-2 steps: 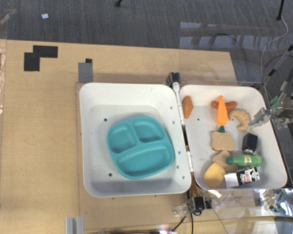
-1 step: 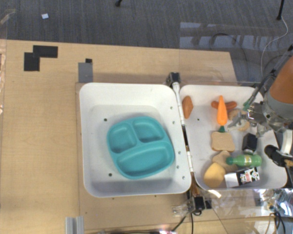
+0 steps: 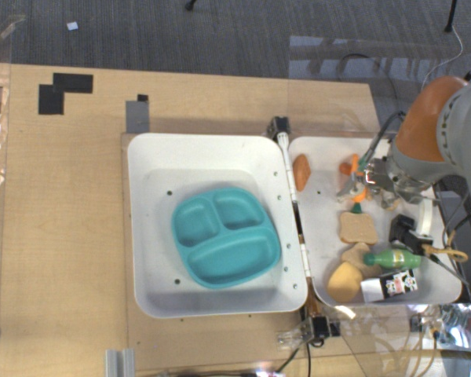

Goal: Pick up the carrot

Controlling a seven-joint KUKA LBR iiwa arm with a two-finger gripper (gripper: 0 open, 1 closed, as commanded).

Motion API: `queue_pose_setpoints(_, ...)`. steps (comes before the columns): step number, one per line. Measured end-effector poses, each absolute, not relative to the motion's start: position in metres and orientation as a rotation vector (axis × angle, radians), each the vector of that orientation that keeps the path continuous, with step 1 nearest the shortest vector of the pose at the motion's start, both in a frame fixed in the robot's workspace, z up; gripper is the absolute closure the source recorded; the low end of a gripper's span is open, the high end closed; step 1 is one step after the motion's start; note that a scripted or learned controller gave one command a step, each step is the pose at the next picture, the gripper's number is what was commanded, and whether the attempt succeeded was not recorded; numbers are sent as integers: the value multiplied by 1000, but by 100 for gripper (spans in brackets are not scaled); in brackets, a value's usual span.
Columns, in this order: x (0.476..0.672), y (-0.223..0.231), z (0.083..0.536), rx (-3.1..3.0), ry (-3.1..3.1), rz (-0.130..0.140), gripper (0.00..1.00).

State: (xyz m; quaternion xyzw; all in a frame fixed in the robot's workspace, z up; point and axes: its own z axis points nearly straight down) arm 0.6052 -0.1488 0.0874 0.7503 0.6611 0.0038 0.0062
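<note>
One camera hangs fixed above the wooden bench [image 3: 71,234], looking down at a slant, far enough back to take in both white bins. The left bin [image 3: 141,210], with its teal divided plate [image 3: 224,238], sits near the middle of the view; the right bin [image 3: 322,210] lies beside it toward the right edge, where the arm [image 3: 447,128] reaches in. Grey carpet [image 3: 220,22] shows beyond the bench's far side.

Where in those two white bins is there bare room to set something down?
The left bin has bare floor all around the teal tray. The right bin is crowded near the pincer; bare floor lies left of the toast, below the sausage.
</note>
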Motion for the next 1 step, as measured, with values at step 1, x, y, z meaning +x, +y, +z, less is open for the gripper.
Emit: queue_pose_setpoints(1,607,-148,100,2344,2071,18,100)
